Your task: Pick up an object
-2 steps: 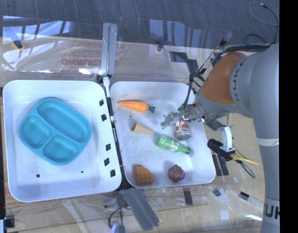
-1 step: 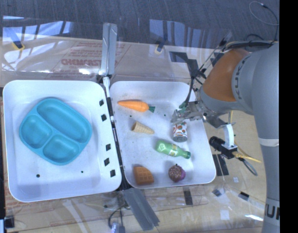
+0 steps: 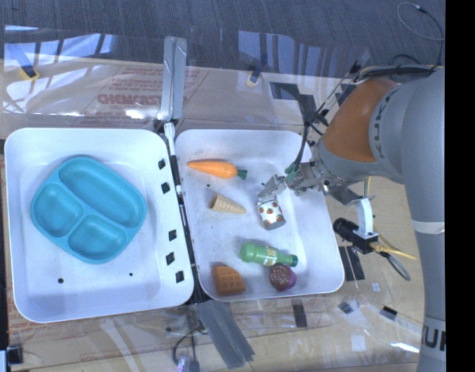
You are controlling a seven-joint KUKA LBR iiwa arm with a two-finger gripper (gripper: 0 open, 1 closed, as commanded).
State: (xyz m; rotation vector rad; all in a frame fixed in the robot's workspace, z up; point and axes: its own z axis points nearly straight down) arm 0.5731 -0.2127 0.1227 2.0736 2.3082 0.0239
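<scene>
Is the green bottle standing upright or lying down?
Lying down: the green bottle rests on its side on the right bin floor.

Cool, bluish, fairly even light falls from above. Glare streaks the clear sheeting (image 3: 136, 91) at twelve o'clock, with blue-white reflections toward ten o'clock. Both white bins (image 3: 36, 285) look bright, their shadows faint and soft. The picture is slightly soft and grainy throughout.

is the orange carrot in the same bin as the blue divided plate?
No: the orange carrot lies in the right-hand white bin, while the blue divided plate sits alone in the left-hand white bin.
</scene>
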